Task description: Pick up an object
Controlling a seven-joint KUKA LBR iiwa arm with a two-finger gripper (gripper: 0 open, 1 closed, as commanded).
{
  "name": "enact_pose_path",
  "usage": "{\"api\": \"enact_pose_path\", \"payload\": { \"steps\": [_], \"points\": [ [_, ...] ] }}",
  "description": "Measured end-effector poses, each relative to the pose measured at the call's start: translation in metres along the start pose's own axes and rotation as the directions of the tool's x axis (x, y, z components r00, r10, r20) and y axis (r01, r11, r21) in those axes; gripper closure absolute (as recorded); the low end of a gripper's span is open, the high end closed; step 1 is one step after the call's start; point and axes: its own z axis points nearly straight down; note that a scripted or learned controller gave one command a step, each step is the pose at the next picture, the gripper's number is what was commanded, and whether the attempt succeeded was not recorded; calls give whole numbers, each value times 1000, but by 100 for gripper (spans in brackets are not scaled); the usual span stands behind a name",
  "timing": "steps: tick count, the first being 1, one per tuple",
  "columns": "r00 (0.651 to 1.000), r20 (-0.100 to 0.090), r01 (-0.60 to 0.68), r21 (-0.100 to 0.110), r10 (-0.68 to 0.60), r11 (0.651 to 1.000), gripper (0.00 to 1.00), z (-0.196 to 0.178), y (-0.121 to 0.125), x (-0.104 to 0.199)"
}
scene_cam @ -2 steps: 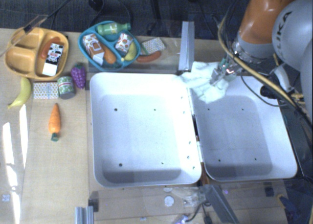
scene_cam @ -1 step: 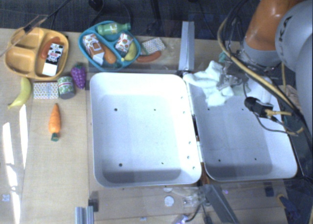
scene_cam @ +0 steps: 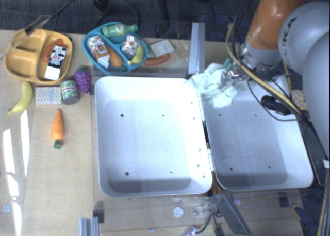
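Both white bins lie bare-floored below me, the left bin point(scene_cam: 149, 137) wide open, the right bin point(scene_cam: 258, 147) open across its near half. At the right bin's far left corner, against the dividing rim, my gripper point(scene_cam: 229, 77) sits low over a crumpled pale cloth point(scene_cam: 214, 86). Whether my jaws are parted or closed on the cloth, I cannot tell; folds hide them. Left of the bins, a toy carrot point(scene_cam: 58, 128) and banana point(scene_cam: 21, 98) rest on the bench point(scene_cam: 51, 188).
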Motion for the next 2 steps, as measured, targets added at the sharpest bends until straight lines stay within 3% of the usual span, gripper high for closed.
{"api": "enact_pose_path", "payload": {
  "steps": [1, 2],
  "points": [
    [982, 0, -189, 2, 189, 982, 100, -9, -19, -52],
    [993, 0, 117, -1, -117, 993, 100, -1, -4, -15]
  ]
}}
